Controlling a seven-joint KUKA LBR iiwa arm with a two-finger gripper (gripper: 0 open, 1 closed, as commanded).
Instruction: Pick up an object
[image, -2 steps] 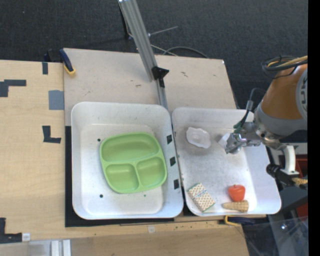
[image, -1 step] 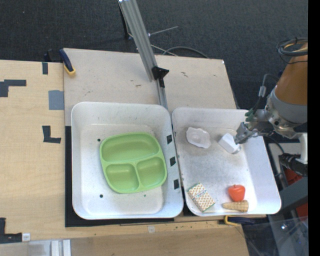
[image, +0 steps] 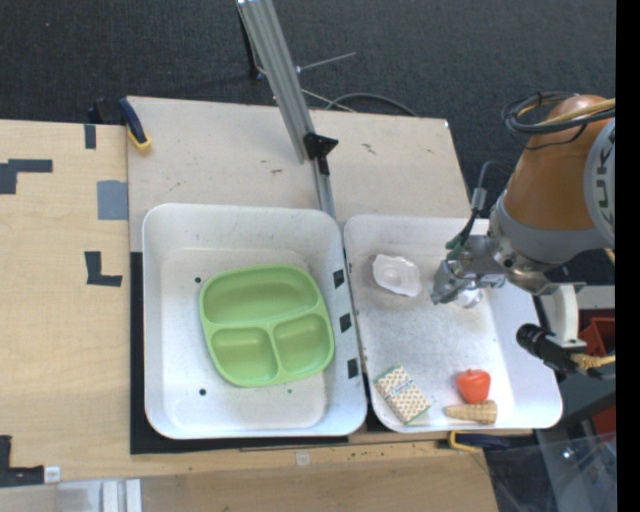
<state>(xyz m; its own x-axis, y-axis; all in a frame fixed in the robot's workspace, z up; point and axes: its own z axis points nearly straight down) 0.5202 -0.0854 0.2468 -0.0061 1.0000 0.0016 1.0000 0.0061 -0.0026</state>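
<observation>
Now we hover our pincer (image: 452, 290) in the right bin (image: 520, 415), just right of the white cup (image: 396, 275); its opening we cannot tell. We should centre over the cup before descending.

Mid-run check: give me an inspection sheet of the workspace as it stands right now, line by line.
Surface: two shallow white bins side by side on a pale wooden bench; left bin, right bin.
Job's things: in the right bin, a small white crumpled object, a red tomato-like toy, a tan cone-shaped piece and a patterned beige packet.
Clutter: a green three-compartment plastic plate lies in the left bin.
Grippers: the gripper is over the right bin, just right of the white object; nothing seen between its fingers.
Cables: thin dark cables behind the bench; a black loop on the arm.
Surroundings: slanted metal pole; dark carpet.
</observation>
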